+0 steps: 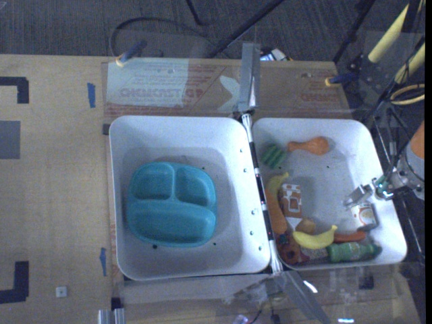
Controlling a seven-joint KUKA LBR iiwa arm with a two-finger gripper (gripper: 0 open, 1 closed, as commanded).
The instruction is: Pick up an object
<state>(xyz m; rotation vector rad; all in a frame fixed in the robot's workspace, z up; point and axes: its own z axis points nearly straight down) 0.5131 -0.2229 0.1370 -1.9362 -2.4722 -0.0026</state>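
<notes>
Claw (364, 196) hung over right bin (351, 130), grip state unclear, approach step; next needs descent onto small can (365, 215).

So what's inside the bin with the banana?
The right bin holds a yellow banana, a green bottle, a chicken drumstick, a carrot and a small carton. Things piled under the banana are partly covered, so I can't name them.
</notes>
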